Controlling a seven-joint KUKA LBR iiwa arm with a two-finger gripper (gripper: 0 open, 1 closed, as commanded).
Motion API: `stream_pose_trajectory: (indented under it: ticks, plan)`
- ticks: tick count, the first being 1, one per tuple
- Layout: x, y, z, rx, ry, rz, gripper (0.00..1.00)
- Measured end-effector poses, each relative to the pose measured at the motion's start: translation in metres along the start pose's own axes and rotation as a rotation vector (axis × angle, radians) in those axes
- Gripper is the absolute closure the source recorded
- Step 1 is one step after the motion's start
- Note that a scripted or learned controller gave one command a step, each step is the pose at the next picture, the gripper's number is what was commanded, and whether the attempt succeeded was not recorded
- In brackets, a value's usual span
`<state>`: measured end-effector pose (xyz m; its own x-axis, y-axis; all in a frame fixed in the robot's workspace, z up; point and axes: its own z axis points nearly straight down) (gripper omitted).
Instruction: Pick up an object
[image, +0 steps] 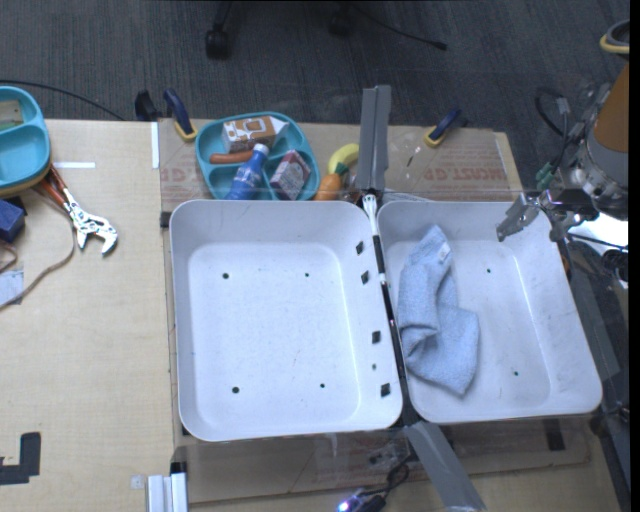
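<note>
Your claw (522, 213) hung over the top right rim of the right bin (560, 400), and you could not tell its grip. It held nothing. Well apart, the blue cloth (437, 315) lay on that bin's left side, unpicked.

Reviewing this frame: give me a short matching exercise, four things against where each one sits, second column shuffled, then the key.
Things:
1. grey cloth
2. wrench
3. blue bottle
4. gripper

Places:
A. in the teal tray behind the bins
B. above the right bin's far right corner
C. on the wooden bench left of the bins
D. crumpled in the left half of the right bin

Pairs: 1-D, 2-C, 3-A, 4-B
</note>
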<state>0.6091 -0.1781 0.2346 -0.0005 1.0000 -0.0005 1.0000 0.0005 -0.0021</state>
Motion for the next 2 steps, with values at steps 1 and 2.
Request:
stream_pose_trajectory:
  ticks: [1, 2]
  plan:
    - [0.017, 0.036, 0.117, 0.001, 0.0, 0.042, 0.0]
    - [0.026, 0.043, 0.048, -0.004, -0.001, 0.091, 0.0]
